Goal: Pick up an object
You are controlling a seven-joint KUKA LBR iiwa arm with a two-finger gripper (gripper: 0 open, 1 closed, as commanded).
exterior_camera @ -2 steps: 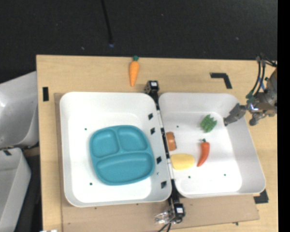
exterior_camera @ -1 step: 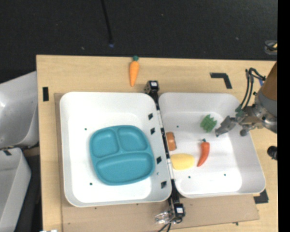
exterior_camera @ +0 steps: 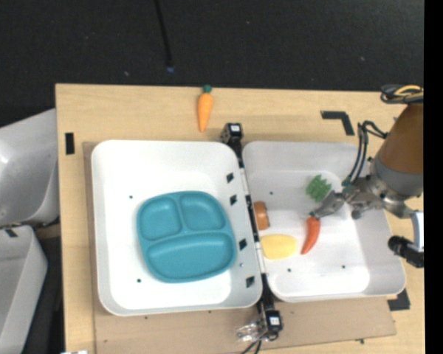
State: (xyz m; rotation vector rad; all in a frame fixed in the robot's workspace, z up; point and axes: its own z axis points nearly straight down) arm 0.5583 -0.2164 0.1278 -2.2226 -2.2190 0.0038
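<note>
Here the claw [exterior_camera: 323, 211], grip unclear, crowds red pepper [exterior_camera: 311, 235] beside green piece [exterior_camera: 319, 187].

pale wood desk [exterior_camera: 133, 113] set on a dark, near-black floor [exterior_camera: 244, 28]. thin dark line [exterior_camera: 161, 22] runs aslant across the floor behind. white moulded housing [exterior_camera: 15, 175] crowds the desk's left edge. light flat, even.

Right bin [exterior_camera: 354, 282] holds four small items. Red chili pepper [exterior_camera: 311, 235] near the centre, tilted, top end touching the gripper [exterior_camera: 319, 211]; not visibly clamped. Yellow lemon-like piece [exterior_camera: 278, 245] just left of it, near side. Small orange-brown item [exterior_camera: 261, 214] against the bin's left wall. Green leafy piece [exterior_camera: 319, 187] farther back. Orange carrot [exterior_camera: 204, 108] lies on the tabletop [exterior_camera: 133, 113], beyond both bins.
</note>
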